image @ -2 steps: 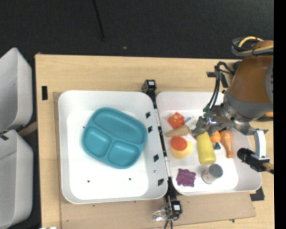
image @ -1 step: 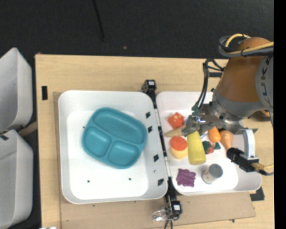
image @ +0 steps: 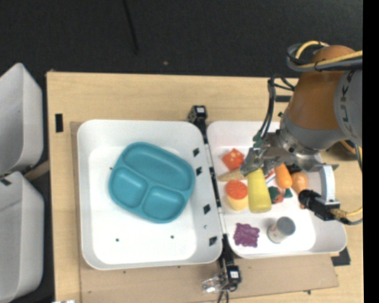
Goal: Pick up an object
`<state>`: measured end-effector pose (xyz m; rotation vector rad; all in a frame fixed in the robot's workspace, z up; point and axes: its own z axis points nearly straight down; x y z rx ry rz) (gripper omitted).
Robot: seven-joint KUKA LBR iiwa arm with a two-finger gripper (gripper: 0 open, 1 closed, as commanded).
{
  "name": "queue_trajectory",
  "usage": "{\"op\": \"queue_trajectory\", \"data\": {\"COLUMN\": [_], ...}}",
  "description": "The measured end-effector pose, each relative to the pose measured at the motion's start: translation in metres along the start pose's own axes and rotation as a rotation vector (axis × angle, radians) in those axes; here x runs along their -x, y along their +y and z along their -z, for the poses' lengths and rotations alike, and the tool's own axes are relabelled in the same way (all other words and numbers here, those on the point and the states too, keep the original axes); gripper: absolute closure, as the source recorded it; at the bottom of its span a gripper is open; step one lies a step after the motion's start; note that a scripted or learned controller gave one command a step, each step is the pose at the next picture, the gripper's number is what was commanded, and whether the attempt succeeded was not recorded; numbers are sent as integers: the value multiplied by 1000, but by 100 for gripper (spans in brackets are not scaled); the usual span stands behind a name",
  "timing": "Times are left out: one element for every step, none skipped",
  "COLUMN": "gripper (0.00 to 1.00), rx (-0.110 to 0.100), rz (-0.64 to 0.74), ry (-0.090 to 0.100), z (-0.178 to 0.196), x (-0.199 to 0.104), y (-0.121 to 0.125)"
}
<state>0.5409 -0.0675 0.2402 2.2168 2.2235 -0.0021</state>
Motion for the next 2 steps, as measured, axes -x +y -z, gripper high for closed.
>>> {"op": "queue_trajectory", "data": {"gripper": [100, 100], "rx": [-1, 2], "rz": [-3, -4], "ry": [1, 1], "z": [-9, 7], "x": [2, 5], "y": [-10, -12]}}
